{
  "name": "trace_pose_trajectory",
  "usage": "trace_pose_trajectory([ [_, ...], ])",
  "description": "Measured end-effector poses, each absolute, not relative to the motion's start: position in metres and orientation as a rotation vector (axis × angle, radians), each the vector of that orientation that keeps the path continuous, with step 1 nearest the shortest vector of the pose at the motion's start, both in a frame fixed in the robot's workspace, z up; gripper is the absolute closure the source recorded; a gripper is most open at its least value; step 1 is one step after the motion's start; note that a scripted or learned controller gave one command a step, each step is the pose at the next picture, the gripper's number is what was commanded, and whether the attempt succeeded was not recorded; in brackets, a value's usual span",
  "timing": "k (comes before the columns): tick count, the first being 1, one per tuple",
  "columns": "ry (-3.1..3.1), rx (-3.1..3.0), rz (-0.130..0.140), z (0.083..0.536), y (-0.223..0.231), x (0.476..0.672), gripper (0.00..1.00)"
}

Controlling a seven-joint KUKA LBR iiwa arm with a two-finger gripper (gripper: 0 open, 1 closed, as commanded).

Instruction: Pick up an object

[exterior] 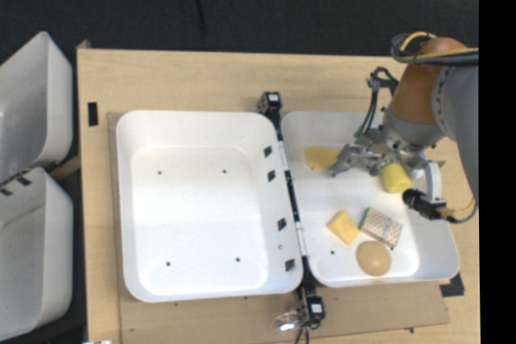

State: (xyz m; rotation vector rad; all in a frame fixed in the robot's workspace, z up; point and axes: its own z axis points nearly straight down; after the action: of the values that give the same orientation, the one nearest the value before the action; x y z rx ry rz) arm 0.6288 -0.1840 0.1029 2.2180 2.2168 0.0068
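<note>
No text, label, brand or number can be read; the small flat packet with a green and white pattern (pixel 380 229) is too blurred to read
</note>
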Motion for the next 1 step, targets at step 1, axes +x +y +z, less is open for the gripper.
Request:
trace_pose_trajectory([
  [1, 2.233, 2.223, 0.019, 0.1525, -0.2231, 0.5730, 0.00],
])
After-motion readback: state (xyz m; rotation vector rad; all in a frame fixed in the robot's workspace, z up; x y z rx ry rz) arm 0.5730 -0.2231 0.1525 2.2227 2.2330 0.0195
